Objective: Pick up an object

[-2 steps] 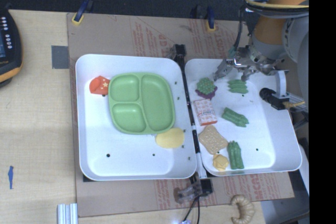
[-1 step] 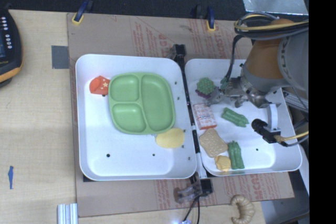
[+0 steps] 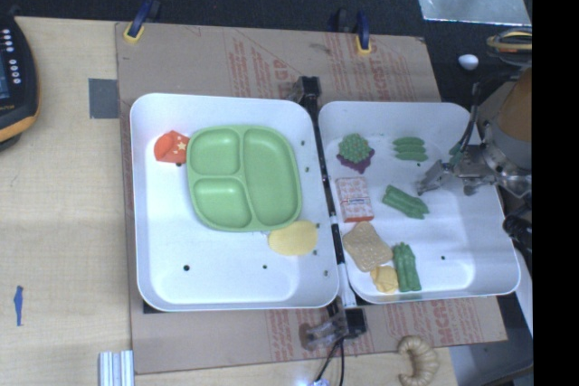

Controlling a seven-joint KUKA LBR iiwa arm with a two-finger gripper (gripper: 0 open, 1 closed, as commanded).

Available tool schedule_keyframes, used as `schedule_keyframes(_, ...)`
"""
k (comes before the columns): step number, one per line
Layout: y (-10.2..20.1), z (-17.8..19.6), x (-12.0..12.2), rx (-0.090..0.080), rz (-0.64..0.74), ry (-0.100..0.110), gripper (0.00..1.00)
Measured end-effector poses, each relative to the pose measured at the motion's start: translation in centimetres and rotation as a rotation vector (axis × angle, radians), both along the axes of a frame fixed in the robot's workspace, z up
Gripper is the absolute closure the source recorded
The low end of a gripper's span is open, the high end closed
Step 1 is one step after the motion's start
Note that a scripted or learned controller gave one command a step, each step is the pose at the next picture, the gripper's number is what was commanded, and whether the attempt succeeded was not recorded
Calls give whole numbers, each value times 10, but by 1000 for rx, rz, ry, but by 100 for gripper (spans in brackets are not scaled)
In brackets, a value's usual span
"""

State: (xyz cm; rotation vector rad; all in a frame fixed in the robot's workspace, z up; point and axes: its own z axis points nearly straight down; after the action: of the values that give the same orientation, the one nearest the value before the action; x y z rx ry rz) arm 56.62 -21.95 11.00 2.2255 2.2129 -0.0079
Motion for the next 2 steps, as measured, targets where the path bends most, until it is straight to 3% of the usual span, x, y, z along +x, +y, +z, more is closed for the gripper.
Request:
schedule_keyframes(1, 69, -18, 83, 6, 17, -3, 0)
schedule_keyframes(2, 41, -19, -27, 7, 5, 11, 0)
